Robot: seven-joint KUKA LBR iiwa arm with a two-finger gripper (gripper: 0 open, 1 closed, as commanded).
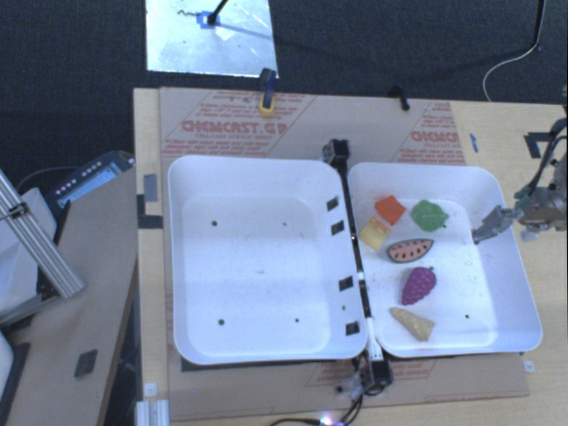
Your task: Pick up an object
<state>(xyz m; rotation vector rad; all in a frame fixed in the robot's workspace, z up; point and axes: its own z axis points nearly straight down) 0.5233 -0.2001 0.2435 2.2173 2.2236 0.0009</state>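
The right white bin [506, 327] holds several toy foods. An orange block [389, 209] and a green leafy piece [429, 214] lie at the back, with a yellow block [374, 233] beside the divider. In front of them are a watermelon slice [409, 250], a purple bunch of grapes [419, 284] and a tan wedge [413, 324]. My gripper [486, 229] reaches in over the bin's right rim, to the right of the green piece and apart from every toy. Nothing shows in its grasp.
The left white bin [257, 264] sits beside the right one, with a black hinged divider [351, 247] between them. A yellow clip [266, 105] lies on the cardboard behind the bins. A metal sheet [209, 25] lies farther back.
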